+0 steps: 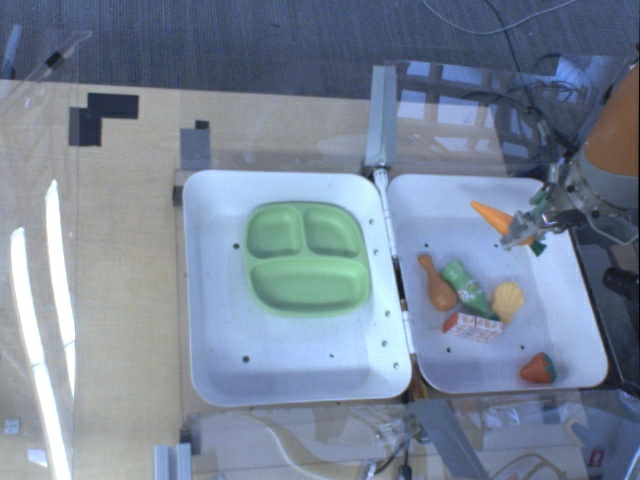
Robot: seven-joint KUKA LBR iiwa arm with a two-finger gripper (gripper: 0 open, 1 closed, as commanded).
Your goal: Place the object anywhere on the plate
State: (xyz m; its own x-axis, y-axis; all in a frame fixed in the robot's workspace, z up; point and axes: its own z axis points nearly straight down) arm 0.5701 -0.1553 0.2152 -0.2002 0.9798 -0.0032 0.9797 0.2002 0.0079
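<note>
Carrot: an orange toy carrot (492,216) lies in the upper part of the right bin (440,368), its thick end pointing up-left and its narrow end running down-right under the end effector.
End effector: the end effector (528,230) sits at the carrot's narrow end, near the right bin's far right wall; the tip of the carrot appears to lie between its fingers, though the spot is small and blurred, so how far the fingers stand apart cannot be told.
Arm: the grey arm (600,193) with its orange band (615,133) reaches in from the right edge, above the right bin's upper right corner.
Plate: a green divided plate (306,258) with two small compartments at the top and one wide one below rests in the middle of the left bin (215,368), well apart from the carrot.
Other toys in the right bin: a brown drumstick-shaped piece (437,283) lies just left of a green bottle-like piece (466,288); a pale yellow shell-shaped piece (508,299) sits just right of the green one; a red and white box (473,327) lies just below them; a red strawberry-like piece (538,368) sits near the lower right corner.
Bins: the two white bins stand side by side, touching along a metal strip (382,183).
Desk: the pale wooden desk (110,298) carries both bins; black square marks (100,116) sit at its upper left.
Beyond the desk: dark carpet (250,28) with a thin cable (500,8) looping across it.
</note>
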